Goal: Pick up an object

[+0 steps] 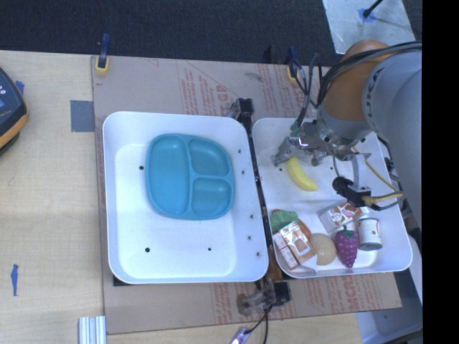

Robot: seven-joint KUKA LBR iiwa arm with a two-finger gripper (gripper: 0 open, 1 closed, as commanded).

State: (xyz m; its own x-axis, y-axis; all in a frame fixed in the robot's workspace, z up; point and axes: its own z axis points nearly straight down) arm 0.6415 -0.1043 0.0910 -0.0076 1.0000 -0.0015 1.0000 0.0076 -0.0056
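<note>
In the right bin [269, 136] a yellow banana [302, 175] lies near the far end. My gripper [296, 156] hangs just above the banana's upper end, coming in from the right under the orange wrist band. Its fingers look spread, open, one to the left of the banana tip and one to the right. Nothing sits between them. Nearer the front of the same bin lie a green item [282, 218], a red and white carton [292, 241], a tan round piece [324, 250], purple grapes [346, 246], a white can [369, 233] and a small box [342, 213].
The left bin [122, 213] holds a blue divided plate [190, 175]. Black cables loop from the wrist over the right bin's right side. A dark device [8, 110] sits at the bench's left edge. Clamps stand between the bins at front and back.
</note>
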